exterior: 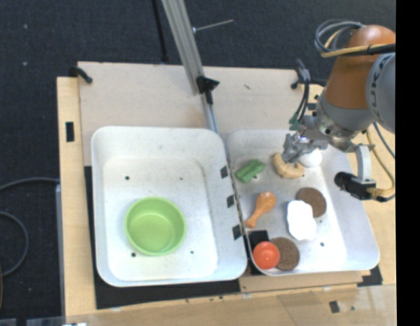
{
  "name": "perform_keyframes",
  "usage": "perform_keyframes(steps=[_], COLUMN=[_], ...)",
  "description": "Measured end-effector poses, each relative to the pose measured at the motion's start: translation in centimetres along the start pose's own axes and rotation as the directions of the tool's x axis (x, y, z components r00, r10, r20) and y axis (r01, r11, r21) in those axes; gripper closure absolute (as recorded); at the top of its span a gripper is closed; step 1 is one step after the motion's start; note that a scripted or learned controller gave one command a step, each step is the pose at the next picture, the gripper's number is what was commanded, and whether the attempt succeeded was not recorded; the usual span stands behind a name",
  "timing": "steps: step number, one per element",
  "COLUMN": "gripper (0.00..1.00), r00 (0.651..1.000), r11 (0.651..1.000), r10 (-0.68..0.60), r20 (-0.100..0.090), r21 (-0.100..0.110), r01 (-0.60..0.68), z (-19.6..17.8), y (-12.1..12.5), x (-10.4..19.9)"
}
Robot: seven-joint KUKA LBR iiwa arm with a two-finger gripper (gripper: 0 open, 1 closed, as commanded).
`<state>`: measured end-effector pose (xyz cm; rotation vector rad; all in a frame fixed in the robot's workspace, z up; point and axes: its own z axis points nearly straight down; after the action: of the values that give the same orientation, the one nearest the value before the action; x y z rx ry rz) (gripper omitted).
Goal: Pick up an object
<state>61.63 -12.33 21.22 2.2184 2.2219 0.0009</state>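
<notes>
Beige and rounded, a small bread-like piece (287, 166) lies at about 12 o'clock in the right-hand bin (345, 246), directly under the gripper (296, 149) of the grey-and-orange arm (351, 80); whether the tool is open, closed or gripping anything cannot be told from this slant. A small white object (311, 158) sits just beside the piece at its 2 o'clock. The piece looks like a light, stiff toy, probably smooth enough to slip, so a pinch across its narrow middle seems the safest hold. Elsewhere in that bin lie a green piece (249, 171) at 10 o'clock, a toy drumstick (261, 208) near centre, a brown disc (311, 201), a white lump (301, 220) and, at 7 o'clock, a red ball (266, 255) beside a brown patty (287, 253). The left bin (155, 148) holds a green bowl (155, 225). Both bins rest on a pale board (142, 94) over dark carpet (33, 32).
</notes>
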Motion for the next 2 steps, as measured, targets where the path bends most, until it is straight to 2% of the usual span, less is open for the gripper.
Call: perform_keyframes(steps=[1, 2], gripper=[1.00, 1.00], r00=[1.000, 1.000], r11=[1.000, 1.000], r10=[-0.006, -0.007], r20=[-0.003, -0.004], r21=[0.001, 0.001], r01=[0.006, 0.007], z=[-0.6, -2.2], y=[-0.6, -2.3], x=[6.1, 11.3])
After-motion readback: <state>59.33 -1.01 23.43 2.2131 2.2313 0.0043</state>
